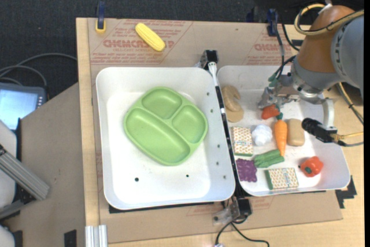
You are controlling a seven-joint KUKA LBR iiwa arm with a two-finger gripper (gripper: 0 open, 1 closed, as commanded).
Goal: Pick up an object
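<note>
My gripper (274, 96) hangs low in the back part of the right bin (341, 177), on the grey arm with its orange band (321, 43). A small red-orange toy (269, 112) lies directly under and in front of the gripper, touching or nearly touching it. Close by lie an orange carrot (280, 135), a white ball (262, 135), a tan potato-like piece (296, 132) and a tan bread piece (232, 99).
The same bin also holds two patterned crackers (242, 140) (282, 178), a green vegetable (268, 158), purple grapes (245, 169) and a red pepper (311, 166). The left bin (110, 101) holds a green divided plate (166, 124). A yellow corn cob (150, 36) lies on the bench behind.
</note>
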